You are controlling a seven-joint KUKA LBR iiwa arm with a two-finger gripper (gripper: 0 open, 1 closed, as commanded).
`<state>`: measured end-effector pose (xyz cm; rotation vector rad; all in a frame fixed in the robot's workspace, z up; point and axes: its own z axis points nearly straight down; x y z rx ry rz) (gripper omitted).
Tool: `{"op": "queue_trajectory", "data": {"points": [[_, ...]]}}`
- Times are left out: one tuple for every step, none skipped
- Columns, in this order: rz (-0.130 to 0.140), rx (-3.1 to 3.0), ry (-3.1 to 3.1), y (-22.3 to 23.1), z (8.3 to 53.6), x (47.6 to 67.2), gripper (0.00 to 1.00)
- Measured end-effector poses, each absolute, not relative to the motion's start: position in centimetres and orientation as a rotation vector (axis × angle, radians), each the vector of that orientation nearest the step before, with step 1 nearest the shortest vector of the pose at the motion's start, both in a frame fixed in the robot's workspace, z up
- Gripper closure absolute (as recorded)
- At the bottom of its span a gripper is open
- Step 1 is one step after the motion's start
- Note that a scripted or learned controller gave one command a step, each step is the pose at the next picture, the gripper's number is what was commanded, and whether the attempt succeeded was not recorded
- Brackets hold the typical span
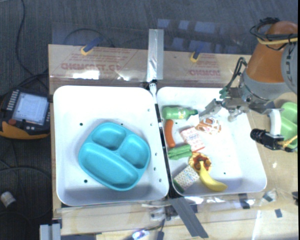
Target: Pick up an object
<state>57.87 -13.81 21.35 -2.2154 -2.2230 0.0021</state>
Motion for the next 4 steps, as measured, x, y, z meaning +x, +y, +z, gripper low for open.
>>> {"op": "queue_trajectory", "data": {"points": [[0.006,-2.217,-2.225,-18.3,19.3,57.4,0.0],[-0.009,-2.073,-2.387,-15.0,12.3,59.3,0.0],[-0.038,-2.221,-2.304,-12.8,11.1,59.1,0.0],[-0.043,-2.185,-2.341,-12.1,11.1,57.1,0.0]]}}
